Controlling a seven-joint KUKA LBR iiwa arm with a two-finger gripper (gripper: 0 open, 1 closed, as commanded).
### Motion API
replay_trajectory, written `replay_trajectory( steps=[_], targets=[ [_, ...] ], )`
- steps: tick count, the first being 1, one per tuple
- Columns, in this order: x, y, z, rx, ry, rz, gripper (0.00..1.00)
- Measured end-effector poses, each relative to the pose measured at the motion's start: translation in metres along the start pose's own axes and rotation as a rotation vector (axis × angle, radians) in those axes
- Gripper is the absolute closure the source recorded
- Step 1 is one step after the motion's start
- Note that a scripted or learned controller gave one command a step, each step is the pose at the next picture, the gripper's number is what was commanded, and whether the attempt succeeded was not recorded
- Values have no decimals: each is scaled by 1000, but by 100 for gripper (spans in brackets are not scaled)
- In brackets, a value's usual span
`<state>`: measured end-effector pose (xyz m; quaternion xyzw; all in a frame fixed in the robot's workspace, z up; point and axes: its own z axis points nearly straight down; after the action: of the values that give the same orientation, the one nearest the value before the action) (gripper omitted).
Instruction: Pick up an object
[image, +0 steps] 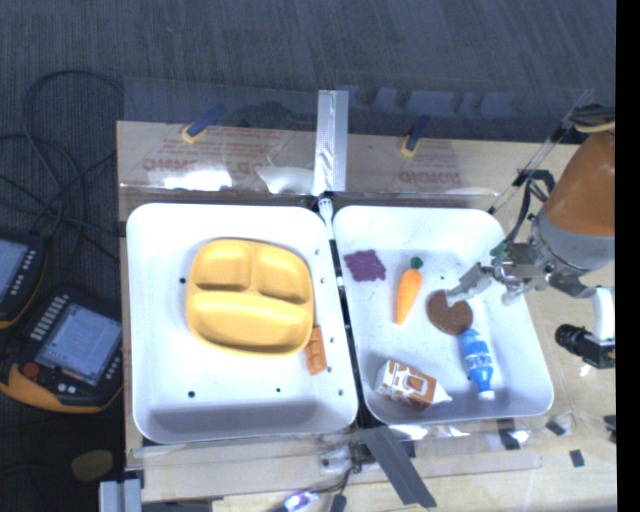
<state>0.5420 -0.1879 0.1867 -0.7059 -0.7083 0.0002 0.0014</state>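
Two white bins sit side by side on the bench. The left bin (160, 400) holds a yellow divided tray (250, 295), upside-up, near its middle. A small orange piece (316, 351) lies at the tray's 4 o'clock, against the wall between the bins.

The right bin (530, 395) holds five things. A purple lump (365, 265) lies toward the bin's 10 o'clock corner. Just beside it, at its 4 o'clock, a carrot (407, 291) lies with its green top pointing to 12 and its tip to 6. A brown round piece (449, 313) rests near the bin's middle, at the carrot's 3 o'clock. A blue bottle (477, 362) lies flat at the brown piece's 5 o'clock, its white cap pointing toward 5. A small carton (407, 385), brown and white, lies on its side toward the bin's 6 o'clock edge, at the bottle's 8 o'clock.

The arm (585, 205) comes in from 3 o'clock, over the right bin's rim. Its gripper (475, 283) reaches toward 8 o'clock, its tip just above the brown piece's upper right edge. Whether it touches the piece is unclear. Nothing shows between the fingers, and it cannot be told whether they stand apart or together.
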Motion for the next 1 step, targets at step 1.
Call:
replay_trajectory(
  steps=[1],
  targets=[
    [-3, -32, 98, -12, -4, -88, 0]
  ],
)
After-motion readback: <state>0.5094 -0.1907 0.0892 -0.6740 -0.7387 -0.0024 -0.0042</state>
